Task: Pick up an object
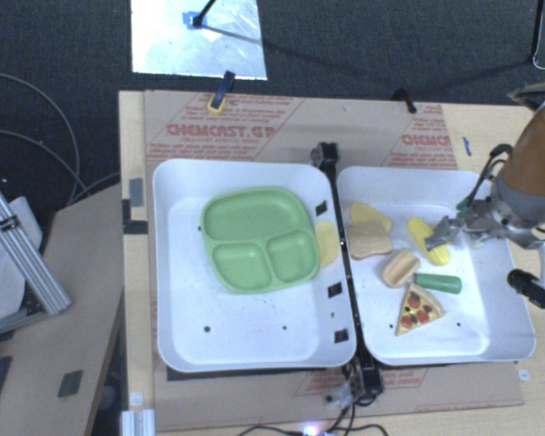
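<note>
Camera view looks down on two white bins side by side on the tabletop (136,334). The left bin (177,334) has a green plate (259,239) with three parts in it. A yellow round thing (327,242) lies just beside the plate. The right bin (500,334) holds toy food: a yellow piece (370,215), a slice of bread (370,240), a bun (400,267), a green stick (438,282), a pizza slice (419,309) and a yellow corn (427,238). The arm (534,175) comes in from the right. Its fingers (442,234) are right at the corn, but I cannot tell if they are spread or pinching.
</note>
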Controlling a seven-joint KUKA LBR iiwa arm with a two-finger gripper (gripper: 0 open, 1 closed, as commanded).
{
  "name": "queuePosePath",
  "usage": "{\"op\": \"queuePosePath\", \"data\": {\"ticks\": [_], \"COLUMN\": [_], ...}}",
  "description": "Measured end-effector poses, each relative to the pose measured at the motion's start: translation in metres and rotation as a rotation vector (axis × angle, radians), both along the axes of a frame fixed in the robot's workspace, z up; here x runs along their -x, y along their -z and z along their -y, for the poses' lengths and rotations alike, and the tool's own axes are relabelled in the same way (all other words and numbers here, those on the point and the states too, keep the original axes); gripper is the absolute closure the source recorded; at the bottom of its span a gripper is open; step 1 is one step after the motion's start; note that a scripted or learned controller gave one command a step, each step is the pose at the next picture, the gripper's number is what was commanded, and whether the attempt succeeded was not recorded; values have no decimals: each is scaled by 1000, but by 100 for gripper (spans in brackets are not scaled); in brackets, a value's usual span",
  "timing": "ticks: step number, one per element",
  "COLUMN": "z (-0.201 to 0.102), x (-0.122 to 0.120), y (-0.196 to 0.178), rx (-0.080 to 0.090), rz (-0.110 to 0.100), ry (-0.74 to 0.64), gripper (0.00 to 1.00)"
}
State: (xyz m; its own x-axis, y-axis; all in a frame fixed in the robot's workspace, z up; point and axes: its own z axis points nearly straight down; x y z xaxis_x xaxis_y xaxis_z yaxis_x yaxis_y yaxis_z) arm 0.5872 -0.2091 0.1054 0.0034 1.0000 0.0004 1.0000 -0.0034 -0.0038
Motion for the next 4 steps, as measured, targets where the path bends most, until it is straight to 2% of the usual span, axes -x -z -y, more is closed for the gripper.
{"op": "queuePosePath", "data": {"ticks": [1,2,3,4], "z": [-3,-2,-81,-162], "x": [-26,-26,-73,-24], "y": [21,8,21,-86], "rx": [2,3,-1,-3], "rz": [9,12,-7,11], "ry": [-8,-8,-14,-15], "gripper": [0,100,100,100]}}
